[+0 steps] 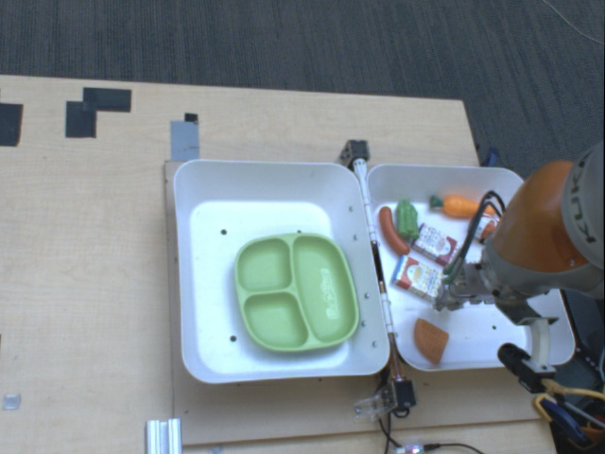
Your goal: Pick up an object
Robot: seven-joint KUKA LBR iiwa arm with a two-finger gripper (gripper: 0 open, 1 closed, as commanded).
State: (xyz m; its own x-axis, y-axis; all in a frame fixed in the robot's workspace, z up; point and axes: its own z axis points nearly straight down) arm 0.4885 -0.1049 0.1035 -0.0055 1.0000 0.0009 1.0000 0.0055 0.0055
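Observation:
The right bin [501, 180] holds a red sausage [392, 231], a green vegetable [406, 218], an orange carrot [460, 206], two small food packets [435, 243] [418, 275] and an orange wedge [431, 340]. My gripper [447, 298] is low in this bin, just right of the lower packet and above the orange wedge. The arm's orange band [531, 223] covers the bin's right side. Nothing shows between the fingers.
The left bin [203, 253] bears a light green divided plate [296, 292] with three compartments. A metal divider [371, 244] runs between the two bins. Black patches [95, 110] mark the wooden bench at the upper left.

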